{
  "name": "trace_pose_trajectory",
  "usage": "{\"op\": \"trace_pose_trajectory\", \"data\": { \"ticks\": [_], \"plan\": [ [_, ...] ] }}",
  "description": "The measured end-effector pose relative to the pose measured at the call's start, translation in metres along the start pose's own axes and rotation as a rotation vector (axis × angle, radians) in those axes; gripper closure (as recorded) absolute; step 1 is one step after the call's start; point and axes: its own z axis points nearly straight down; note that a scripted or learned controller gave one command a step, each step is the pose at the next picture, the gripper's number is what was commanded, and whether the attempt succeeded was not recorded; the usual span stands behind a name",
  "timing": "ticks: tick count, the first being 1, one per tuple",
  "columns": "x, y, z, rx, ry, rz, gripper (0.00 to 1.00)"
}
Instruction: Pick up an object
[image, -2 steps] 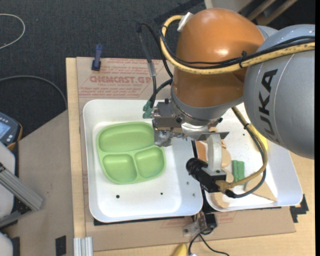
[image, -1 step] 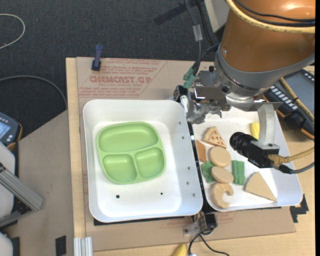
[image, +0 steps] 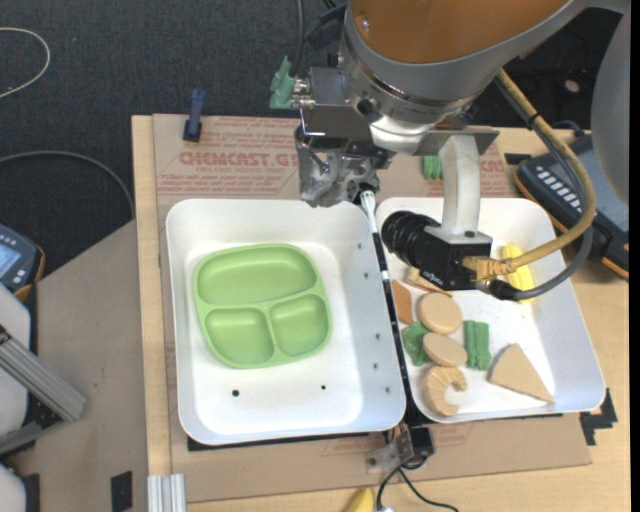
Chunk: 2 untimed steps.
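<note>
gripper (image: 335, 185) positioned over far rim between bins; jaws state cannot be told, nothing seen held. candidate objects grouped in right bin (image: 565, 290): round tan piece (image: 440, 313), tan wedge (image: 518, 373), green piece (image: 477, 344). isolated wedge is preferred; descent centred, neighbours avoided.

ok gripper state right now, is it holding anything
gripper: cannot be told; it sits above the far edge of the left bin, near the divide between bins, with nothing visibly held.
</note>
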Motion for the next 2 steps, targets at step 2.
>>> {"op": "trace_pose_trajectory", "data": {
  "ticks": [2],
  "plan": [
    [0.005, 0.0, 0.044, 0.017, -0.01, 0.009, 1.0]
  ]
}}
